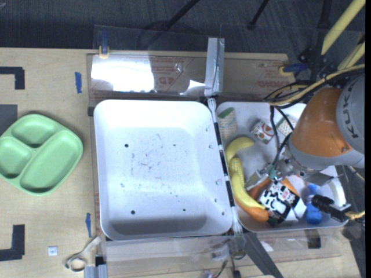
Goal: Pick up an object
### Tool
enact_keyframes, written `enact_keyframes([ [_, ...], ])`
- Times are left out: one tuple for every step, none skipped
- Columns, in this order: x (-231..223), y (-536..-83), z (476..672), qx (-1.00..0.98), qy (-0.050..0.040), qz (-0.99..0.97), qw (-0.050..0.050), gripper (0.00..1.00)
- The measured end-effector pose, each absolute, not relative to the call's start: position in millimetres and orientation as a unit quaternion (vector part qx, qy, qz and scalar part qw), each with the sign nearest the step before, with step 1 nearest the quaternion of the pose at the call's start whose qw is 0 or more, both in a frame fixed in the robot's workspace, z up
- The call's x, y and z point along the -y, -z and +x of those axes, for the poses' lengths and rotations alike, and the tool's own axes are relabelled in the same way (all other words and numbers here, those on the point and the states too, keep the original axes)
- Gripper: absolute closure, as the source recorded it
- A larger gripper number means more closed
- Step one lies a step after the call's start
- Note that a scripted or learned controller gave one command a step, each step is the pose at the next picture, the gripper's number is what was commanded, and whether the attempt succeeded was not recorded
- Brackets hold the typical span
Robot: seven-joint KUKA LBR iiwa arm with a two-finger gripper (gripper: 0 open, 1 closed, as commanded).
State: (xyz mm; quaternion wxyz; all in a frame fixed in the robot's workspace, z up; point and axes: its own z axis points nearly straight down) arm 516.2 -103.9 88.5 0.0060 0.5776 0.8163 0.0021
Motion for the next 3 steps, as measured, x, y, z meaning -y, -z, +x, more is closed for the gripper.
enact_keyframes([
  [104,-98,517.3,-0.816,-0.0037,0.578,0.007,1.00],
  [133,-102,601.5,-0.811,-0.0005,0.585,0.001,1.00],
  [85,-191,667.5,-0.739,-0.0003,0.673,0.002,1.00],
])
